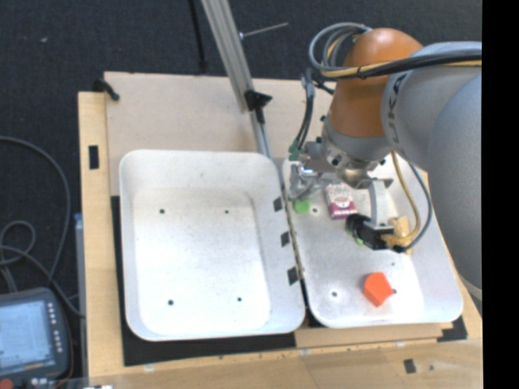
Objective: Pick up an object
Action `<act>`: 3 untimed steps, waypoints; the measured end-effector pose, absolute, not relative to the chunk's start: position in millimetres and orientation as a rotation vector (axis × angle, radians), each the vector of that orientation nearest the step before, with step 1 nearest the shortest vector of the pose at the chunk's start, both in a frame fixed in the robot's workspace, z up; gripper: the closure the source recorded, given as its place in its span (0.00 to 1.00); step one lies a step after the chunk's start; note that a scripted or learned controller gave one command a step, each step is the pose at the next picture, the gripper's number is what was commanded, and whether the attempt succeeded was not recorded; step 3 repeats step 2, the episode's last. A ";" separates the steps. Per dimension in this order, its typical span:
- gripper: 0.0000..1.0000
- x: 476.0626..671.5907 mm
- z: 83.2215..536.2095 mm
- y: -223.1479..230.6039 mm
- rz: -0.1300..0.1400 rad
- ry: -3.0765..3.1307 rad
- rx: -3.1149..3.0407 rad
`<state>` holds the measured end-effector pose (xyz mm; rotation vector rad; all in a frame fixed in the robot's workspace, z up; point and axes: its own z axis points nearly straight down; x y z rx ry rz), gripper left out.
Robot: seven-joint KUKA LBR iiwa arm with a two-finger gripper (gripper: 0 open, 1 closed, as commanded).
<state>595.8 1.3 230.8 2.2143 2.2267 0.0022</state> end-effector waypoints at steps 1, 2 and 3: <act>1.00 616.8 243.5 46.4 0.005 2.228 2.213; 1.00 643.9 238.0 88.1 0.003 2.226 2.214; 1.00 643.9 238.0 88.1 0.003 2.226 2.214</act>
